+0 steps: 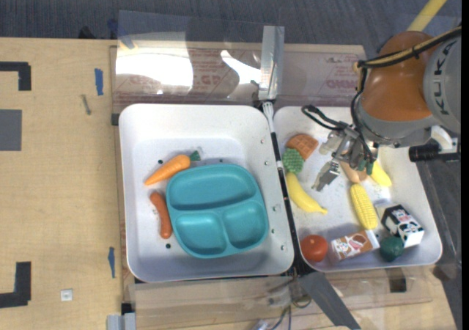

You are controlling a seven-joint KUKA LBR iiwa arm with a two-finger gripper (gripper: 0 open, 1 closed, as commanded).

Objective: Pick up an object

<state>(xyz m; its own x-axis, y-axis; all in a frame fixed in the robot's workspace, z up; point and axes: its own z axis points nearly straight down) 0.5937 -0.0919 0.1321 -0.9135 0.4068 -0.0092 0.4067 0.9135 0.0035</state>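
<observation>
You see the arm (396, 86) reaching in from the right, with its orange band above the right bin (425, 248). The gripper (338, 167) hangs low over the middle of this bin. Its fingers (327, 175) look a little apart, and nothing is between them. One finger points down toward the bare white floor, between the banana (302, 194) and the corn (364, 206).

In the right bin, the banana lies on the left side, close to the divider. Above it is a green piece (293, 161), touching an orange-brown piece (303, 145). The corn lies to the right of the gripper, and a small yellow thing (380, 175) is beside the wrist. Along the near wall you find a tomato (315, 248), a small carton (352, 244), a dark green item (390, 248) and a black-and-white box (403, 224).

In the left bin (139, 196), a teal tray (216, 209) with three compartments sits in the middle. A carrot (171, 168) lies at its upper left corner, and a sausage (162, 214) lies along its left side.
</observation>
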